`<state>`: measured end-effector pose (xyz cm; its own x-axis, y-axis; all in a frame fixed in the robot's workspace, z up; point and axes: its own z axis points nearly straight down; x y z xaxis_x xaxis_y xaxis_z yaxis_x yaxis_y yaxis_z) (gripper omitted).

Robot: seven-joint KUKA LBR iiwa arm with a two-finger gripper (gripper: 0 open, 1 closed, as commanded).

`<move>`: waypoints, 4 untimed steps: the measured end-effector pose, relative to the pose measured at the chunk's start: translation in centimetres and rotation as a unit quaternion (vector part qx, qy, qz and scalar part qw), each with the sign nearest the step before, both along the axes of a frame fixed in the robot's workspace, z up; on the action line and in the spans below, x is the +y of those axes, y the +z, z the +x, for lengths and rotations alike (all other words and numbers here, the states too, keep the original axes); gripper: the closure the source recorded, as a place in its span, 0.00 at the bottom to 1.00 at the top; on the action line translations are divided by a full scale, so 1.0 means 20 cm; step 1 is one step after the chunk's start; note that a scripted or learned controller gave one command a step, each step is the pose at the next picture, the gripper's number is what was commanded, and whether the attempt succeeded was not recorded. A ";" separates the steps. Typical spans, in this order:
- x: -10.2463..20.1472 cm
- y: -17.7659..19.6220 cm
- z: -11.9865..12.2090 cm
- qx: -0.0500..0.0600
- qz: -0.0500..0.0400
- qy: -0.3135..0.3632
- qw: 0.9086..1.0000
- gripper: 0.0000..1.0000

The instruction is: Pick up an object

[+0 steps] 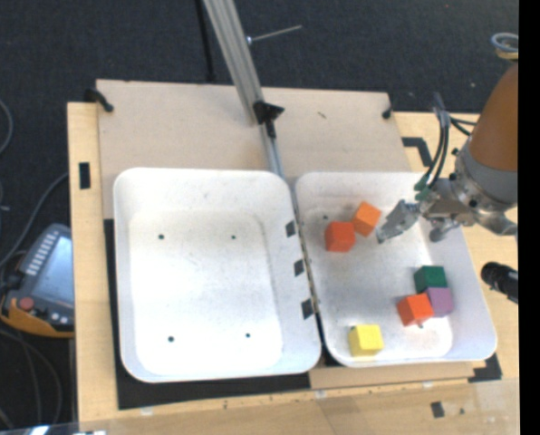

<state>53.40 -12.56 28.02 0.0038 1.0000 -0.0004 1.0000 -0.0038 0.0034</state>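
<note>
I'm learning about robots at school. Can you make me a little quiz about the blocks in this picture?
1. True or false: the yellow block sits in the left bin.
2. Which block touches the green block?
A. the purple block
B. the yellow block
C. the light orange block
3. Fill in: the gripper hovers over the ____ bin.

Key
1. False. It lies near the front edge of the right bin.
2. A. The purple block lies against the green one, with an orange-red block beside it.
3. Right. It is close to the light orange block and the red block.
</note>
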 end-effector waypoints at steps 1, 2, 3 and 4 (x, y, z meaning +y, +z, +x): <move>-0.25 0.20 0.08 -0.002 -0.002 0.001 1.000 0.00; -0.03 -0.76 0.37 0.000 -0.001 0.003 1.000 0.00; 0.05 -0.84 0.41 0.001 0.000 0.002 1.000 0.00; 0.11 -0.94 0.67 0.041 0.003 -0.006 0.999 0.00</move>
<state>66.79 -10.44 9.21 0.0155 0.9999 0.0055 0.9968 -0.0150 -0.0779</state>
